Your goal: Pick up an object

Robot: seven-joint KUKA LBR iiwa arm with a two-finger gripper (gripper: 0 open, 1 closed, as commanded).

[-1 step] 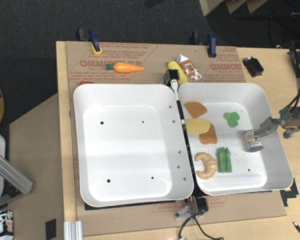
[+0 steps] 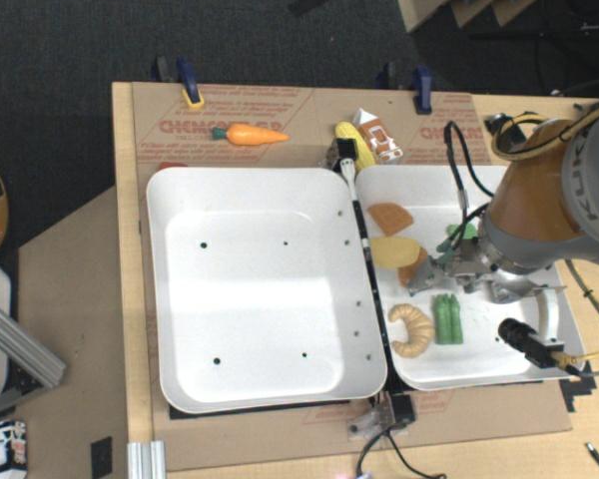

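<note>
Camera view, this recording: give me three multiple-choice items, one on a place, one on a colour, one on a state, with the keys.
1. Where does the toy carrot lie?
A. In the left bin
B. On the cardboard beyond the bins
C. In the right bin

2. What colour is the ridged block beside the croissant?
A. Green
B. Red
C. Blue

3. How does the croissant rest in the right bin?
A. Hanging over the bin's rim
B. Standing on end against the arm
C. Flat on the bin floor, near the divider between the bins

Answers:
1 B, the carrot sits on the printed cardboard behind the left bin, outside both bins.
2 A, the block is plainly green against the white floor.
3 C, the croissant lies flat in the right bin's near-left part, curved, just right of the divider.
</note>
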